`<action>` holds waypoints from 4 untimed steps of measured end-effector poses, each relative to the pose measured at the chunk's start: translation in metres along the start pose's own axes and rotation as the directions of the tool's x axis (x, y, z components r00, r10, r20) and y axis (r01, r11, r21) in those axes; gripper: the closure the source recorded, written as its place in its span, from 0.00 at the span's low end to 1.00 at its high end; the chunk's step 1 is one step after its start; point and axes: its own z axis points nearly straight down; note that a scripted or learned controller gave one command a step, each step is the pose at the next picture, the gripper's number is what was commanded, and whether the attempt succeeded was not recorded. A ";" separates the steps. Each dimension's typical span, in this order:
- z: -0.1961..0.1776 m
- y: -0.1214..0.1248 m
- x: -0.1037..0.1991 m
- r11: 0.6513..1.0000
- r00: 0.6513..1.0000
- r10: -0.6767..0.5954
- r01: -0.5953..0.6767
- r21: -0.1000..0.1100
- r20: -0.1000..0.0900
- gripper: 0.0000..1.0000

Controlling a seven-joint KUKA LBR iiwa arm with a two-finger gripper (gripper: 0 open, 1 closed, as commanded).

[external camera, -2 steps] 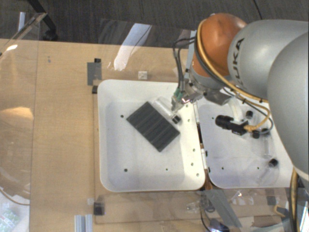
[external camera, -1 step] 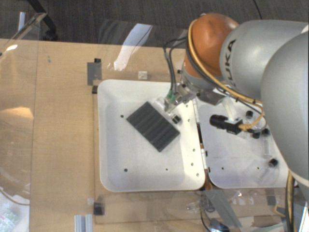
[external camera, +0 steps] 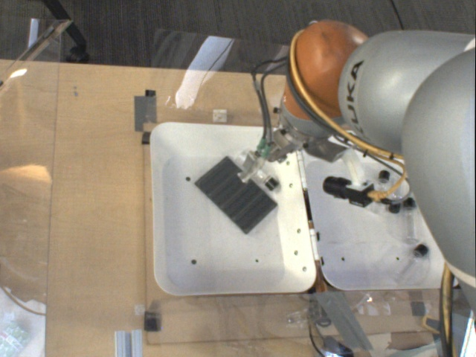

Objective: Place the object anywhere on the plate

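1. Your two-finger gripper [external camera: 251, 171] hangs over the upper right part of the left shallow white bin [external camera: 171, 266]. Whether it is open or closed cannot be told from this slant.
2. Its tip sits at the upper right edge of the dark grey ribbed rectangular plate [external camera: 235, 194]; contact or a gap cannot be told.
3. You see the plate lying flat on the left bin's floor, turned diagonally, right of centre.
4. A small dark object [external camera: 271, 183] lies just beside the plate's right corner, under the gripper; its shape is too small to read.
5. The grey arm with its orange band [external camera: 320, 58] covers much of the right white bin [external camera: 372, 262].
6. Both bins rest on the light wooden bench [external camera: 82, 199].
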 end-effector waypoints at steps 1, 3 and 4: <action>-0.012 0.002 -0.001 1.000 1.000 -0.001 0.001 -0.006 0.002 1.00; -0.024 0.004 -0.001 1.000 1.000 -0.002 0.002 -0.013 0.004 1.00; -0.024 0.004 -0.001 1.000 1.000 -0.002 0.002 -0.013 0.004 0.00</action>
